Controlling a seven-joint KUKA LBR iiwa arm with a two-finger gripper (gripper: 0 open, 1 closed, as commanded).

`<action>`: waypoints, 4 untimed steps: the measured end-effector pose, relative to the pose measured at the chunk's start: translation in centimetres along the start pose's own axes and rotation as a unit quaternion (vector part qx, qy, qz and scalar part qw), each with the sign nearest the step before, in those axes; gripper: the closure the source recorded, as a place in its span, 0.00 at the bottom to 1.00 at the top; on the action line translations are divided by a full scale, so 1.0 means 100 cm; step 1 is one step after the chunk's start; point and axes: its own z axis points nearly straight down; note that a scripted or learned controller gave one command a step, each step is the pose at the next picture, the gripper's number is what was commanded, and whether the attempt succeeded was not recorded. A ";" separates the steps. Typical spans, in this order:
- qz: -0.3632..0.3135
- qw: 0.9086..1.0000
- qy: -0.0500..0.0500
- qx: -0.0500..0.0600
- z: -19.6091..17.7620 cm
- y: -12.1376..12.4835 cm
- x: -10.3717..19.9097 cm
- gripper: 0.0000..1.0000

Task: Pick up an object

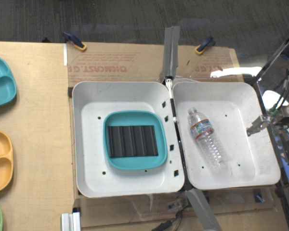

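Bottle [205, 138] of clear plastic, lying on its side on the floor of the right bin [231, 86], roughly at the middle and apart from every wall. Its cap points toward the far left corner and its base toward the near right. A red-and-white label wraps the body just below the shoulder. The left bin [86, 129] holds a teal tray [135, 166] with a dark ridged insert [133, 141]. Both bins rest on a cardboard sheet [106, 64] laid over the tabletop [29, 66].

The gripper [256, 127] hangs over the right edge of the right bin, well apart from the bottle and holding nothing. Whether it is open or closed cannot be told, since its tip is small and partly lost against the clutter at the frame edge.

Handling, as a judgement: the bottle looks empty or nearly so, hence light. Its thin ribbed wall would give and crumple under a firm squeeze, and its smooth round surface is likely to slip or roll away if pressed off-centre. The soundest hold appears to be across the body, at right angles to its long axis, near the labelled section, where the wall is stiffer than the ribbed lower half. The neck under the cap is rigid but narrow, leaving less margin for error. A grasp along the axis would probably push the bottle out.
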 end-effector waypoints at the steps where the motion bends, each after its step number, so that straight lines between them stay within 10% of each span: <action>1: -0.034 0.999 0.000 0.000 0.129 -0.011 0.063 0.00; 2: -0.035 0.999 -0.006 -0.002 0.128 0.020 0.104 0.00; 3: -0.001 1.000 -0.001 -0.001 0.052 0.003 0.027 0.00; 4: -0.035 0.999 0.000 0.000 0.130 0.063 0.078 0.00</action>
